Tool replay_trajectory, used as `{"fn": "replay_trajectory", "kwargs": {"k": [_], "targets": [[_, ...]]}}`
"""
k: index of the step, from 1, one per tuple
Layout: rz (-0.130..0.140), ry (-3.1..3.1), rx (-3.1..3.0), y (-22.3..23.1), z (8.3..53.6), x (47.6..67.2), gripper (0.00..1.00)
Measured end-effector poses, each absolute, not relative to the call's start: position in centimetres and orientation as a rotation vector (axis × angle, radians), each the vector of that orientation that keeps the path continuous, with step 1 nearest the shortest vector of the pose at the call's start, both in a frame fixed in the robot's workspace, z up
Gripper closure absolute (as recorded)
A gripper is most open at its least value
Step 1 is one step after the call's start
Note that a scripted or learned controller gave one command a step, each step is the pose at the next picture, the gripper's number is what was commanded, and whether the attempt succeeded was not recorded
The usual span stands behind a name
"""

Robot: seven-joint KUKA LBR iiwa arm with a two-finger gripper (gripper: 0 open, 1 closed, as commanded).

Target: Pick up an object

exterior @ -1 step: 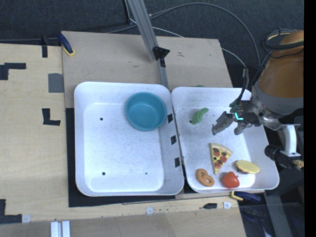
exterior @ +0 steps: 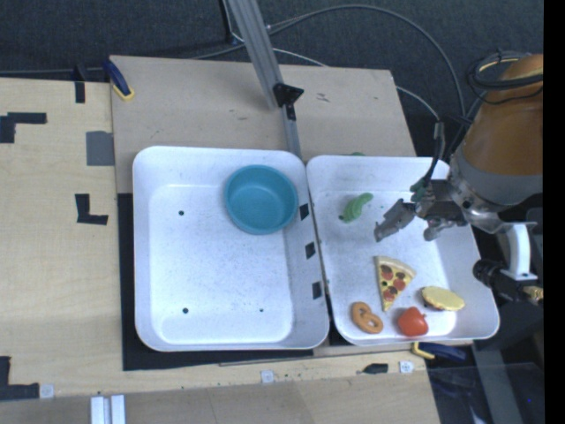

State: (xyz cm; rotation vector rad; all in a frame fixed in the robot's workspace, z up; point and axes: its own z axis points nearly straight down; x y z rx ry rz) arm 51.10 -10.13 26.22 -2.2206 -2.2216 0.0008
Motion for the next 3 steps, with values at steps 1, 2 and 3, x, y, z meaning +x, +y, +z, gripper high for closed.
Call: {"fn": "replay_trajectory", "kwargs": {"k": [1, 2, 3], "targets": [[0.005, -2.218, -2.219, -10.7, 21.4, 50.4, 0.0], [0.004, -2.22, -2.218, -10.4, 17.1, 50.4, 0.0], [0.004, -2.22, -2.218, -10.0, 12.7, 49.8, 0.0]]}}
